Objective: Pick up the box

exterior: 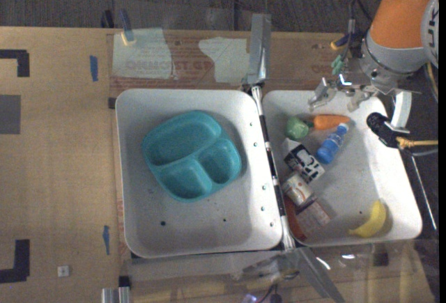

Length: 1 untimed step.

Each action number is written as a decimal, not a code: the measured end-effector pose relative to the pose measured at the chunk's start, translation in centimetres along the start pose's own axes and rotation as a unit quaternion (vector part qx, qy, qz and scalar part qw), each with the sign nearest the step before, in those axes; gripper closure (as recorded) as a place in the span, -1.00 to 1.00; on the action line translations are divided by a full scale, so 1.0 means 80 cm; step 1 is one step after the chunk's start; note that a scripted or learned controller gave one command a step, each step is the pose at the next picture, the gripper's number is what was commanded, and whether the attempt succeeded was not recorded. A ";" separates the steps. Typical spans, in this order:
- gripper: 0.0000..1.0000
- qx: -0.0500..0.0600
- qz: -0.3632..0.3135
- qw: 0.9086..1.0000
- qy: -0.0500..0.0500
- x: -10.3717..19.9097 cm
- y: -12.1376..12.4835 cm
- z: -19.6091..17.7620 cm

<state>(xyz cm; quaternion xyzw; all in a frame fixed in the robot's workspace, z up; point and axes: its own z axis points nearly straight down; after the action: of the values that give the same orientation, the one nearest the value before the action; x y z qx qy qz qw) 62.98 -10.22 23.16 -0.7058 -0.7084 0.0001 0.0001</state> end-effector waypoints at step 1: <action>-1.00 -0.005 -0.100 0.995 -0.001 -0.038 -0.079 0.138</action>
<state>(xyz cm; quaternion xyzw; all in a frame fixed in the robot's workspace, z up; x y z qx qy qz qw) 56.67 -13.31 12.08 -0.6318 -0.7751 -0.0028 -0.0043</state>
